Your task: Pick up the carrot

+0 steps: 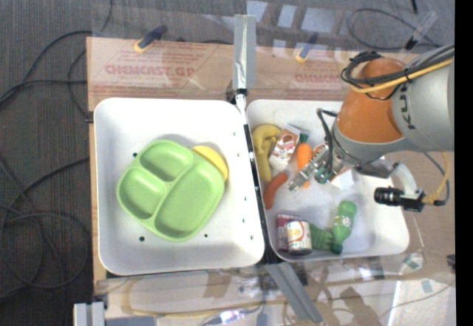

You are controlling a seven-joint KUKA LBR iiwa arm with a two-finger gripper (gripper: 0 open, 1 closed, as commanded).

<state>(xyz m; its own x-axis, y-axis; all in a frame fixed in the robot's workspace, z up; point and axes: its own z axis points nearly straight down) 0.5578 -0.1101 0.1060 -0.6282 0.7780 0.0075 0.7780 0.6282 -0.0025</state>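
Nearest the camera, along the front wall of the right bin (384, 243), a small can (293, 234) lies beside a green bottle (336, 225) that points up toward the middle of the bin. Just behind them a reddish sausage-shaped piece (276, 189) rests against the bin's left wall.

The tool (314, 171) hangs over the bin's middle, its 2 fingers slanting down and to the left (whether they are released or clenched cannot be told from this slant, and nothing shows between them).

The carrot (302, 152) lies just beyond the tool's tip, a short orange body with a green top, close against a small carton (282, 151) and near a banana (263, 145) at the bin's left side. It is likely a light, stiff, smooth toy, so it could roll or squirt out under a pinch; taking it across the thick middle of the orange body seems safest, with the neighbours crowding the left finger's path.

Farther back, the grey arm with its orange band (377, 114) reaches in from the right, wrist bent down over the bin.

In the left bin (111, 243) sits a green divided plate (174, 190) with a yellow piece (213, 160) at its far edge, all on the tabletop (148, 69).
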